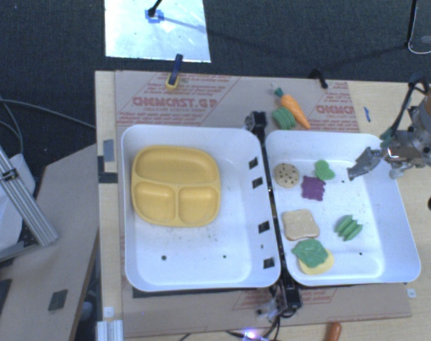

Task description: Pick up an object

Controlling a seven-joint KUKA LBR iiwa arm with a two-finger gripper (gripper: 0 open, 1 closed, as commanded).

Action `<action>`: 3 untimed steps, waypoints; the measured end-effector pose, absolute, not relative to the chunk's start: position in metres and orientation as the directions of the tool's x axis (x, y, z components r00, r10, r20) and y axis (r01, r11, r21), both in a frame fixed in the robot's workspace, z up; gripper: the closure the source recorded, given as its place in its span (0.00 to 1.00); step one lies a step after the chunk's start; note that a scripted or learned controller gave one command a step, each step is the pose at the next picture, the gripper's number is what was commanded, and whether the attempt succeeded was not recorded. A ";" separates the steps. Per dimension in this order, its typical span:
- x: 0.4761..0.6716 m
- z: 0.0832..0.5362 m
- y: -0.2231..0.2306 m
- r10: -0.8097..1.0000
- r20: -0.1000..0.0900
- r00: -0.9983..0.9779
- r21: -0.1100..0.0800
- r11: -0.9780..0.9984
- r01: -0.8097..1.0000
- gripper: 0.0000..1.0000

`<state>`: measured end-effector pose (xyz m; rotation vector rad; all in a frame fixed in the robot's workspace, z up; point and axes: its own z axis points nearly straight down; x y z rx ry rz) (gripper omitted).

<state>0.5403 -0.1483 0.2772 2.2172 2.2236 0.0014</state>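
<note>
Candidate objects lie in the right bin: cookie, purple piece, green leaf. The claw hangs just right of the leaf; whether apart or together cannot be told. Approach step; next calls for descent onto one piece.

1. Right bin: bare floor along its right side and top edge.
2. Obstacles, left half: cookie, purple piece, toast, green pods.
3. Left bin: yellow plate occupies upper part; lower floor bare.
</note>
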 end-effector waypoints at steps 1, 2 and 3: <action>0.586 0.092 -0.113 1.000 0.003 -0.008 -0.008 0.008 1.000 0.00; 0.588 0.113 -0.116 1.000 -0.001 -0.003 0.004 0.003 1.000 1.00; 0.578 0.188 -0.037 1.000 0.002 -0.010 0.005 0.010 1.000 1.00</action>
